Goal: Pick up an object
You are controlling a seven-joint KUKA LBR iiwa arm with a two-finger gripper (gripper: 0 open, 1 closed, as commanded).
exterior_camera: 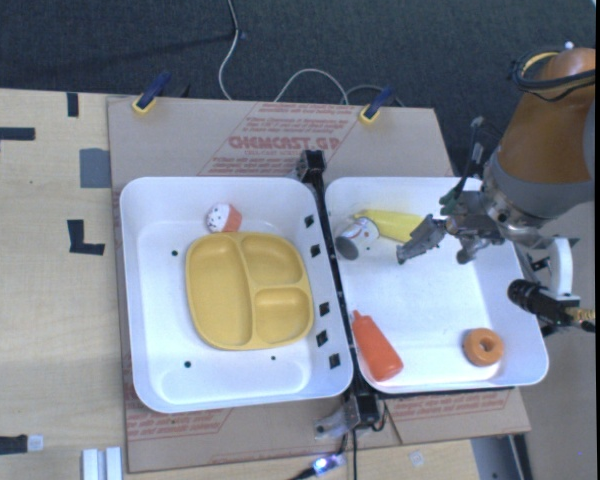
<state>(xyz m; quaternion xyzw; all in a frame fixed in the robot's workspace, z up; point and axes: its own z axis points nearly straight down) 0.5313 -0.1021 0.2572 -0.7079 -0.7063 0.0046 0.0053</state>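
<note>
My gripper [442, 248] hangs over the upper right part of the right bin [435, 368], open, with nothing between its two dark fingers. A yellow banana-like object [388, 222] lies just left of the left finger [418, 241]. Next to it sits a small grey and white cup-like object [357, 237]. An orange-red bottle [376, 347] lies at the bin's lower left. A brown doughnut [482, 347] rests at the lower right.
The left bin [150, 368] holds a yellow divided tray [248, 289] and a small white and orange toy [221, 218] above it. A black divider [325, 258] runs between the bins. The arm's orange band [548, 133] rises at right.
</note>
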